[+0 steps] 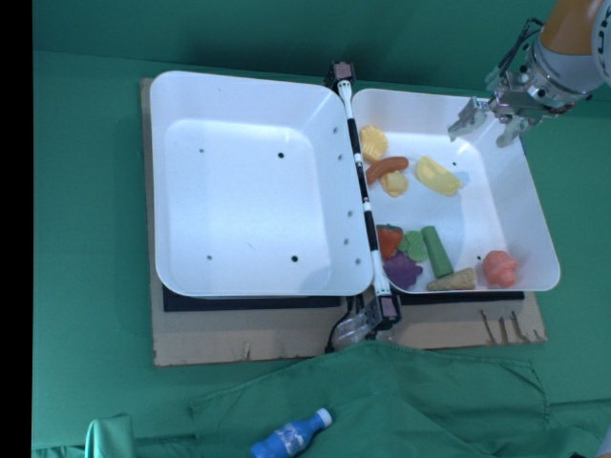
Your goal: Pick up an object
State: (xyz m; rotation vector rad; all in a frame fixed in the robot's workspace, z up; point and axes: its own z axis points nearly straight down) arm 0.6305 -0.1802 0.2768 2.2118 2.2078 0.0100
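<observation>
Gripper (487, 127): hovering above the far edge of the right bin (535, 222), fingers spread apart, nothing between them.
Nearest candidate: yellow toy (437, 176), lying flat toward the bin's far half, apart from its walls and just beside the sausage (386, 169).
Likely handling: probably light, hollow plastic play food; stiff, smooth, apt to slip or roll under a pinch.
Where to grip: across the short width at the middle, jaws squared to the long axis.
Other pieces: green cylinder (437, 251), purple piece (402, 271) and orange-red piece (498, 268) crowded along the near edge; harder to reach cleanly beside the wall.
Left bin (191, 98): bare white floor with small dark holes.
</observation>
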